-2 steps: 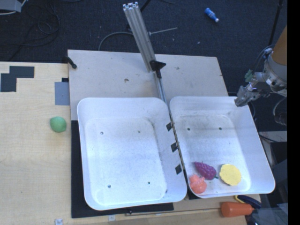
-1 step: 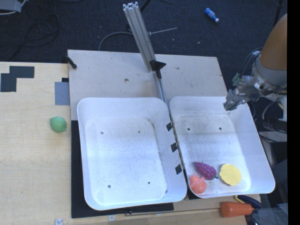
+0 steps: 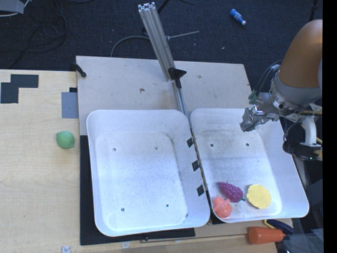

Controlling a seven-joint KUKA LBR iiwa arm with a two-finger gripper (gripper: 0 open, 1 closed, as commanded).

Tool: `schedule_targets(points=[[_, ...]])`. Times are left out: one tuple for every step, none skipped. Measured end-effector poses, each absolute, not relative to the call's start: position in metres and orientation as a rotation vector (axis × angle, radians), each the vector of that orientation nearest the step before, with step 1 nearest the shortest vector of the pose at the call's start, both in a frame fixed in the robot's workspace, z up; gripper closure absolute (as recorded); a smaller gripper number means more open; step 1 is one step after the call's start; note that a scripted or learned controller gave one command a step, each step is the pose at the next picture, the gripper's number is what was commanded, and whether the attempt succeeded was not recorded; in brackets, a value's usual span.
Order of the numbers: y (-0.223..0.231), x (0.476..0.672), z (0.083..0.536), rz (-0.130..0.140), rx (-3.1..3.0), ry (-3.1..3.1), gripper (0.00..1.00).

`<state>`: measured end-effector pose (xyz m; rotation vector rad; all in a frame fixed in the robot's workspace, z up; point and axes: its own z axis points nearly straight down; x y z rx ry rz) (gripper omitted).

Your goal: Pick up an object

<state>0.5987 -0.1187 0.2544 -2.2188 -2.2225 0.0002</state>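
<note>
- A green ball (image 3: 65,139) sits on the counter (image 3: 31,183) at far left, outside both bins
- The left bin (image 3: 139,173) occupies the centre of the frame
- In the right bin (image 3: 237,157), lower right, lie an orange piece (image 3: 222,207), a purple grape cluster (image 3: 230,191) and a yellow disc (image 3: 259,196), close together
- The end effector (image 3: 249,121) hangs over that bin's upper edge, well apart from them; its state I cannot tell
- Judged step: approach, nothing grasped; next it needs to travel toward the frame's lower right and descend on one piece
</note>
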Motion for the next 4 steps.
schedule_targets(points=[[-0.066,0.582,0.240,0.001,-2.217,-2.224,1.00],[-0.014,0.561,0.248,-0.001,-2.217,-2.225,1.00],[0.035,0.542,0.232,0.001,-2.217,-2.224,1.00],[0.076,0.527,0.236,0.000,-2.218,-2.224,1.00]])
